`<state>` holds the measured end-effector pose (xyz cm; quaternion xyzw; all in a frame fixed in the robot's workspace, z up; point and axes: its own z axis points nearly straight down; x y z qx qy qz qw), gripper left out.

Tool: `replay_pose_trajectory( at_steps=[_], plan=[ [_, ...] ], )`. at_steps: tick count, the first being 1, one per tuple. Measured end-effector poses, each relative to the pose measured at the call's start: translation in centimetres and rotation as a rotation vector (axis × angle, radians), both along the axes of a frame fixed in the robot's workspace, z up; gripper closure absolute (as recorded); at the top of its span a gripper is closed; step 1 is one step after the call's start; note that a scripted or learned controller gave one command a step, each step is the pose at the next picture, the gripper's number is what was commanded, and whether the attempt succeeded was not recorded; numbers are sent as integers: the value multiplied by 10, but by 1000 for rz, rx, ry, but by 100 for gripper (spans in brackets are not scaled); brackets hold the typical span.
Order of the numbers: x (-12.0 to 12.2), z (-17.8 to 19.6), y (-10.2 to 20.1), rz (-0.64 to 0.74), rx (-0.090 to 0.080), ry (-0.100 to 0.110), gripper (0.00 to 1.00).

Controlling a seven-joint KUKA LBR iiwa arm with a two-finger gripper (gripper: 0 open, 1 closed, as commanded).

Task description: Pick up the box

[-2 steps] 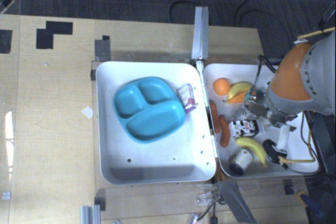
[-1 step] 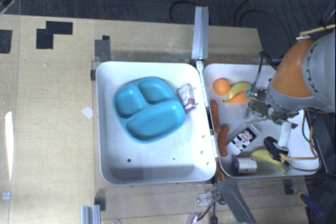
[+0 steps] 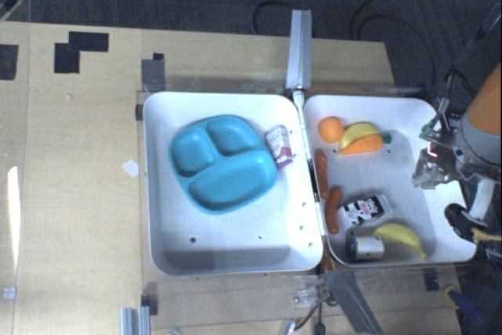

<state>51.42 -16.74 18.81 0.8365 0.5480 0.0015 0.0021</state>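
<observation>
Well, the box (image 3: pixel 365 209) lies flat in the right bin (image 3: pixel 408 107), toward its near side, with a can (image 3: pixel 365 247) and a banana (image 3: pixel 401 238) just nearer and a sausage (image 3: pixel 334 209) beside it on the left. The gripper (image 3: pixel 431 169) hangs over the bin's right part, apart from the box and to its right, a little farther back; open or closed, I cannot tell
</observation>
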Motion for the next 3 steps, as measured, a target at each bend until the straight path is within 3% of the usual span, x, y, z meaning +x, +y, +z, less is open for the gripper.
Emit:
replay_pose_trajectory(
  at_steps=[1, 2, 3],
  plan=[
    [-26, 36, -30, -44, 0, 0, 100],
    [-26, 55, -29, -441, 2, 1, 100],
    [-27, 52, -33, -720, 3, 2, 100]
  ],
)
